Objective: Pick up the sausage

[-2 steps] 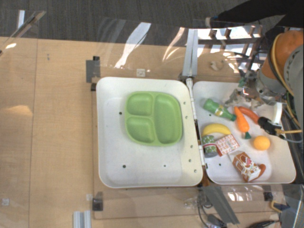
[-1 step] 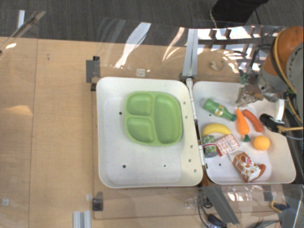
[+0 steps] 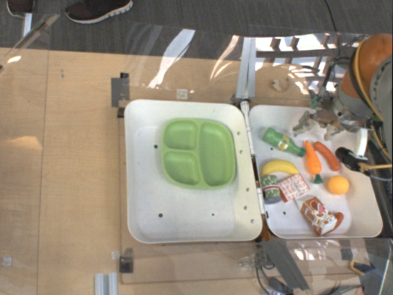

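Note:
The sausage (image 3: 327, 156) is a short reddish-orange piece lying at a slant in the right bin (image 3: 368, 229), just right of the orange carrot (image 3: 313, 158). My gripper (image 3: 317, 126) hangs over the far part of that bin, a little above and to the left of the sausage. Its grey fingers (image 3: 302, 125) are spread open with nothing between them. The grey arm with its orange band (image 3: 371, 57) reaches in from the right edge.
The right bin also holds a green bottle (image 3: 282, 141), a banana (image 3: 279, 166), a small can (image 3: 271, 192), an orange (image 3: 338, 185), a flat packet (image 3: 294, 186) and a brown pouch (image 3: 320, 215). A green divided plate (image 3: 199, 152) lies in the left bin (image 3: 147, 220).

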`<state>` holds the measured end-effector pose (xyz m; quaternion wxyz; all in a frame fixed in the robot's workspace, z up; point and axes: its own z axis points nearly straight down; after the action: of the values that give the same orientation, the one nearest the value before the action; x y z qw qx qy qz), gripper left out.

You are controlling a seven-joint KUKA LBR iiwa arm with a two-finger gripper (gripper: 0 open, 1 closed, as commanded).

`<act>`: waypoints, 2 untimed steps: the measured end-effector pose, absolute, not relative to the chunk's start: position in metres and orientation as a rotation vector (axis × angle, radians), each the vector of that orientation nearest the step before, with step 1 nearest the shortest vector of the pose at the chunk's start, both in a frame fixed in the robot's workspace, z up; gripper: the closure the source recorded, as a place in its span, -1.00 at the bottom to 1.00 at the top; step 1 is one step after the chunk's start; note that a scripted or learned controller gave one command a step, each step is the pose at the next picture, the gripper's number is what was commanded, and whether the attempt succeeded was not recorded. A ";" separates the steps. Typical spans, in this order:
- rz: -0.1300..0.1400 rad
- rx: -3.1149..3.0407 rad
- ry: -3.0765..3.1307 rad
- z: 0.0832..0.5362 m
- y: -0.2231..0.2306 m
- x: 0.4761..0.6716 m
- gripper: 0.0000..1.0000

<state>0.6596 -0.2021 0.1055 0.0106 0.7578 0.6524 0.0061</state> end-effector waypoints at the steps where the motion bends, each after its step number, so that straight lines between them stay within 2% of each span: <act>1: 0.007 2.270 2.162 0.167 -0.199 0.629 -1.00; 2: 0.006 2.271 2.163 0.167 -0.199 0.629 -1.00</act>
<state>0.6292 -0.1990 0.1670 0.0028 0.7242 0.6896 0.0020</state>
